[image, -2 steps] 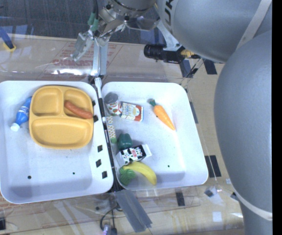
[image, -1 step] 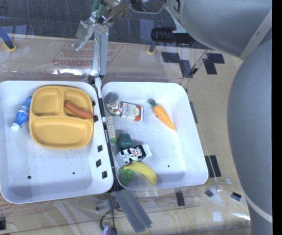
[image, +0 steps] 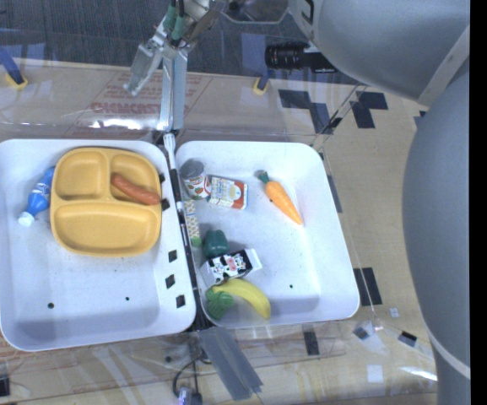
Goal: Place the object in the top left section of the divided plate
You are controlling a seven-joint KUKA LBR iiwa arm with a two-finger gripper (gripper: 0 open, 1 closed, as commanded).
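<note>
A yellow divided plate point(image: 104, 202) lies in the left bin point(image: 83, 302). A reddish sausage point(image: 135, 190) rests in its top right section. The top left section point(image: 78, 174) shows bare yellow. A blue bottle point(image: 39, 196) lies against the plate's left side. My gripper point(image: 153, 106) hangs above the back rims where the two bins meet, behind the plate. Its two fingers are spread wide, one slanting left and one pointing straight down. It is open with nothing between them.
The right bin point(image: 311, 260) holds a can point(image: 192, 175), a small carton point(image: 225, 191), a carrot point(image: 282, 199), a green pepper point(image: 215, 243), a cow-patterned carton point(image: 229, 265) and a banana point(image: 248, 296). The arm's big grey links point(image: 395, 32) fill the upper right.
</note>
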